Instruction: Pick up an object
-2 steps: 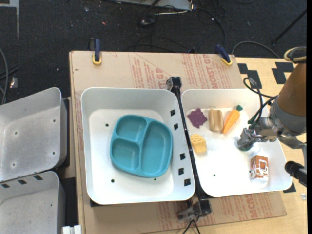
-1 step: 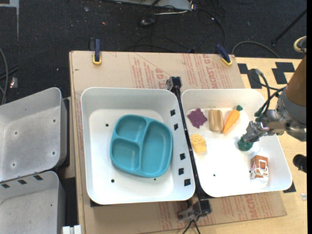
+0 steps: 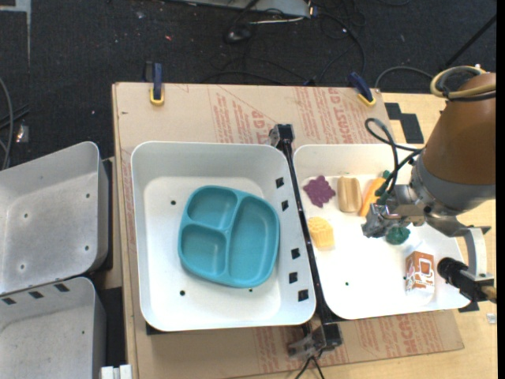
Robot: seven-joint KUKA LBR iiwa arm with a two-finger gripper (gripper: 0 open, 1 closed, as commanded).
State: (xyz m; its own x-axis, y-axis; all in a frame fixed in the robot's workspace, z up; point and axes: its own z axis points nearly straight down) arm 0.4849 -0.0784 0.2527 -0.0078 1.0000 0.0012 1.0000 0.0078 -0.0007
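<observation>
Gripper (image 3: 379, 226) low in right bin (image 3: 355, 302), finger state unclear; green thing (image 3: 397, 234) touching at 4 o'clock, nearest.

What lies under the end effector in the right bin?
A dark green object sits partly beneath the end effector, over the right bin floor. The arm covers its remainder, so its shape stays unclear.

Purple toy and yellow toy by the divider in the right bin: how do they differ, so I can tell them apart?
The purple toy is dark purple with a lumpy, lobed outline; the yellow toy is pale yellow and more rounded. The purple toy lies farther up the bin, next to a tan block, while the yellow toy lies below it with bare floor to its right. Both are small, lie loose near the divider, and sit apart from the hand.
</observation>
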